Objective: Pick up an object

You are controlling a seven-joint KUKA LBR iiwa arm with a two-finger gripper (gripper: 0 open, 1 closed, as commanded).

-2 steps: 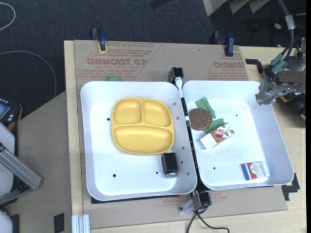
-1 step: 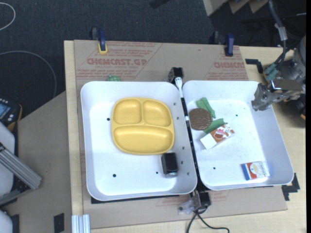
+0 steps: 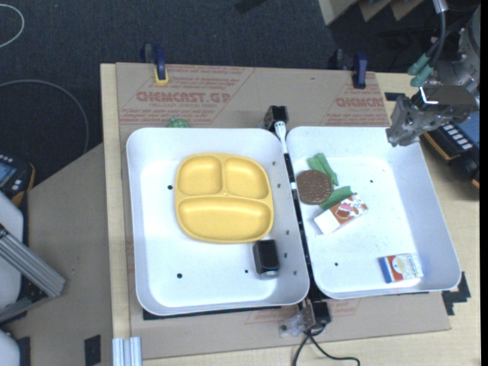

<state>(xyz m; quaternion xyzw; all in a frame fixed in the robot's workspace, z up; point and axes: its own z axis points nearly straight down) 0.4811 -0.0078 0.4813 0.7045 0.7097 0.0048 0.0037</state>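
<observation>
Gripper (image 3: 402, 130) on my feed sits over the top right corner of the right bin (image 3: 438, 227), just above its rim, and honestly I can't make out from this angle if it's spread or closed, it's just a grey lump up there. Nothing is between it that I can see. Stuff to grab in that bin: a brown round disc (image 3: 313, 186) near the left wall, with a green piece (image 3: 321, 163) poking out above it and another green piece (image 3: 335, 197) just below, touching a white and red packet (image 3: 341, 214). A small blue, white and red box (image 3: 400, 268) lies well apart, near the bottom right corner. Over in the left bin (image 3: 149, 227) I've got a yellow divided plate (image 3: 224, 197) in the middle and a little black block (image 3: 266, 256) just beneath its lower right edge.
</observation>
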